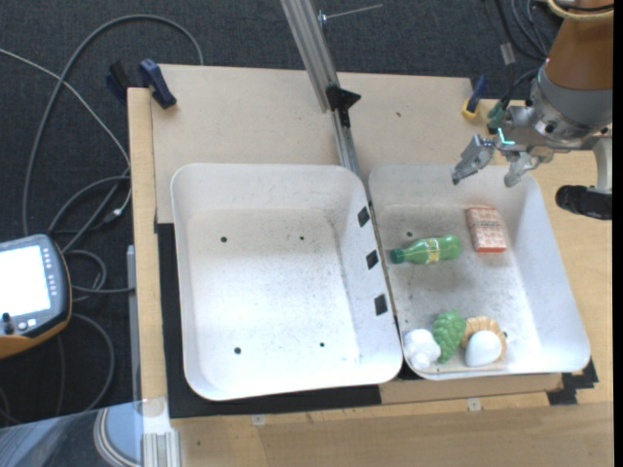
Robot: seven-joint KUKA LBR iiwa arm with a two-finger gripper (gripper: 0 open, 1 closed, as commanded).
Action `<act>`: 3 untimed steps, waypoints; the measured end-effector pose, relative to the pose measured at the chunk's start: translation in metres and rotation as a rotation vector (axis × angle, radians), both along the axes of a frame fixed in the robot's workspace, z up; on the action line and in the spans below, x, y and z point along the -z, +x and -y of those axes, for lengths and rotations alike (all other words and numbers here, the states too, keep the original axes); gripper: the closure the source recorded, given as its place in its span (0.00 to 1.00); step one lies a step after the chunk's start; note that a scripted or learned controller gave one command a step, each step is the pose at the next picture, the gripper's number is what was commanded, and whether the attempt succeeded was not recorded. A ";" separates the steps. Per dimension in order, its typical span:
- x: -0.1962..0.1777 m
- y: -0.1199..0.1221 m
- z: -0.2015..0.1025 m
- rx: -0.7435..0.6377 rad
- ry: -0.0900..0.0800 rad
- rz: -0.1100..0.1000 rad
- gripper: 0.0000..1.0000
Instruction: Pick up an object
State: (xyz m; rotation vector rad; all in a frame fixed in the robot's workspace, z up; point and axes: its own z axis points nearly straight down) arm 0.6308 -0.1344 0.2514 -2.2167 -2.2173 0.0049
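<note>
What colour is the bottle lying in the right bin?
Green bottle, with a yellowish label; seen in the camera view.

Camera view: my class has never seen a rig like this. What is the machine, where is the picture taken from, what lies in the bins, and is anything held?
One fixed camera looks down at a slant on a bench with two white bins. The machine is a robot arm reaching in from the right; its gripper hangs open above the right bin, holding nothing. That bin holds a green bottle, an orange box, and near its front edge a green toy between two white things. The left bin lies beside it.
</note>
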 end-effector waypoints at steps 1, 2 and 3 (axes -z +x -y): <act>-0.003 0.000 0.000 -0.001 -0.001 0.004 0.00; 0.060 -0.001 0.002 0.000 0.000 -0.001 0.00; 0.113 0.008 0.003 -0.001 0.000 -0.001 0.00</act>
